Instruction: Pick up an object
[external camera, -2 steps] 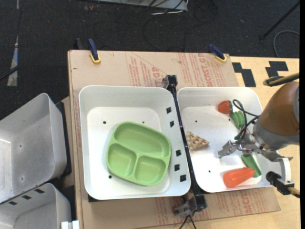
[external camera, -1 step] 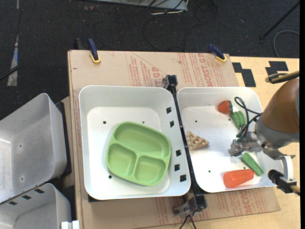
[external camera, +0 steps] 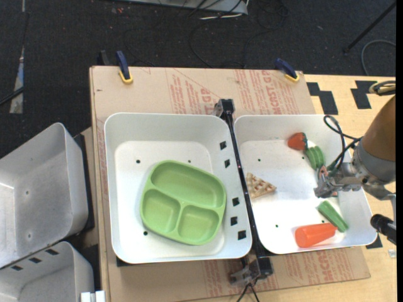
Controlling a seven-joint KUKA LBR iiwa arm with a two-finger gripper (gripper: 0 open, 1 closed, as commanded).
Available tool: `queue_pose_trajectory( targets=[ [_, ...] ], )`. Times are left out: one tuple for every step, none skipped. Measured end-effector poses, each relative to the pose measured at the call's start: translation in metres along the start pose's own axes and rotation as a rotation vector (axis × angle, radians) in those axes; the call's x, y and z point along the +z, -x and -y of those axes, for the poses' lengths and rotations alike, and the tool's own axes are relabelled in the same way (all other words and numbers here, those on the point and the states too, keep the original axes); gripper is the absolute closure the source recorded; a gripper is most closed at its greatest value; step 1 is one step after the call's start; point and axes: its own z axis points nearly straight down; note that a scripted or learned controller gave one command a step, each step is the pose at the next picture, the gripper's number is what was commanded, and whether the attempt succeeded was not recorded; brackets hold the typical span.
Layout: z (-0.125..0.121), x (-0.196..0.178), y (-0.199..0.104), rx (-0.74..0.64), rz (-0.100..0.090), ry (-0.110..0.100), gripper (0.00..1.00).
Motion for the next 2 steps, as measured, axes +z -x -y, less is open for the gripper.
queue_pose_trajectory(
  targets=[
    [-0.003, -0.042, 0.003, -0.004, 0.000, 0.000, 1.00],
    [0.001, -0.098, -0.006, -0.006, 0.000, 0.002, 1.00]
  ],
)
